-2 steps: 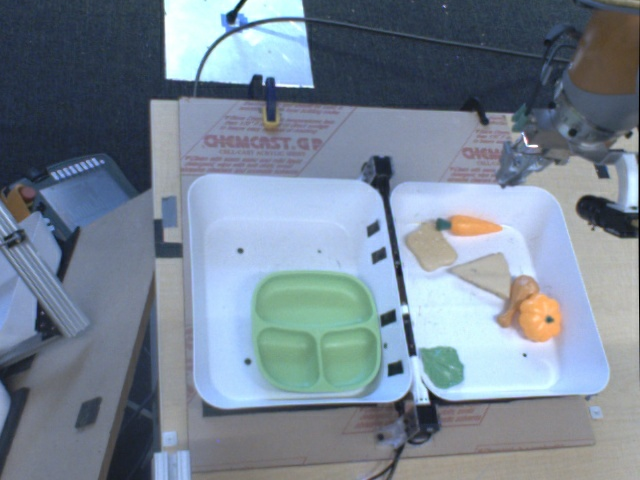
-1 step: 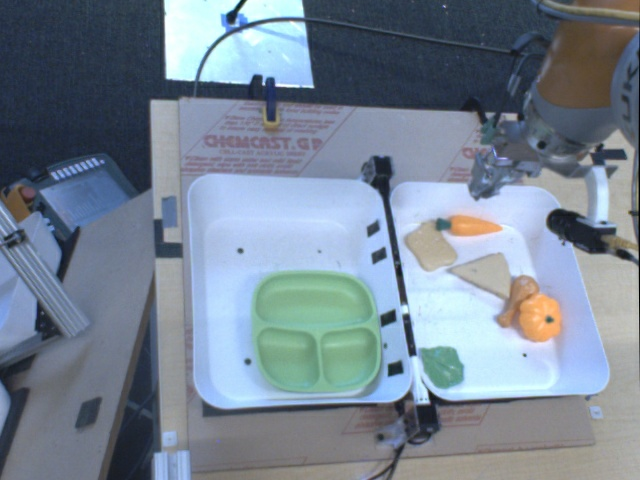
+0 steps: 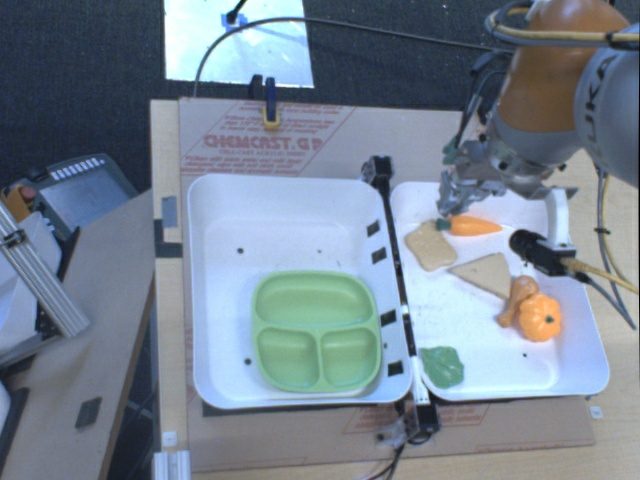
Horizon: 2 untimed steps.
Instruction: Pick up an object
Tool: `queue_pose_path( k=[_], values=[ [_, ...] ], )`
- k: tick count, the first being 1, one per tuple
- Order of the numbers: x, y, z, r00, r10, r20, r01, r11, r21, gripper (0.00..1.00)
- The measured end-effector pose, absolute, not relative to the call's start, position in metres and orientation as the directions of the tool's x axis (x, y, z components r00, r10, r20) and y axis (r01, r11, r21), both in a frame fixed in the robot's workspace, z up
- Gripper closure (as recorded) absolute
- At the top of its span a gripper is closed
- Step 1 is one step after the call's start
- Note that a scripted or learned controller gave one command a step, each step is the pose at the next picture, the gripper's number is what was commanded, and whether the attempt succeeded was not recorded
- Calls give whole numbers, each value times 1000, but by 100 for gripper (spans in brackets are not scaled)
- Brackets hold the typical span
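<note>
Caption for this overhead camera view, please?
Gripper poised beside carrot in right bin; green divided plate in left bin.

Red block letters that seem to read "CHEMCAST GP" run along the cardboard sheet lying under the far edge of the left bin, with smaller red lines around them too blurred to read, and similar illegible red print near the sheet's near edge.

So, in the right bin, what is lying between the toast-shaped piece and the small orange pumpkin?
In the camera view, a tan wedge-shaped piece lies between the toast-shaped piece and the orange pumpkin, on the right bin floor.
</note>
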<state>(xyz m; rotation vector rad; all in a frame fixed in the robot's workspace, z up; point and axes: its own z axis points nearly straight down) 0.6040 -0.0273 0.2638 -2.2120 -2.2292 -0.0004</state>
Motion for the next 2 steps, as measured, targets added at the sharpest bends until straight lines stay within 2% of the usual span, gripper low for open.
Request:
queue_pose_path(
  k=[2],
  values=[
    [578, 83, 243, -9, 1000, 1, 1000, 9, 0, 100]
  ],
)
